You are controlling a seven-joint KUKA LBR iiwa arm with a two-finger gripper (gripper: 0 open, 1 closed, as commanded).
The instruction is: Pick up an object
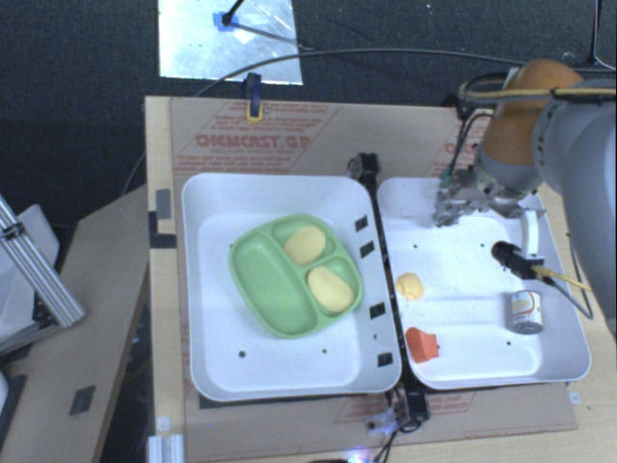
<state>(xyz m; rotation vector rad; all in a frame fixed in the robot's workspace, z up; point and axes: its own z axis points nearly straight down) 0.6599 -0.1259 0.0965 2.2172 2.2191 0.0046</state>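
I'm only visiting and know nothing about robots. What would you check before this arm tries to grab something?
1. Pickable things in the right bin: ok, a yellow lump, a red piece and a small can.
2. Those three lie apart from each other: ok.
3. End effector is over the right bin: ok, at its far part.
4. End effector is lined up above one thing: not ok.
5. End effector carries nothing: cannot tell.

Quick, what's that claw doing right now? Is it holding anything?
Claw: cannot be told whether open or closed; it hangs over the far end of the right bin.
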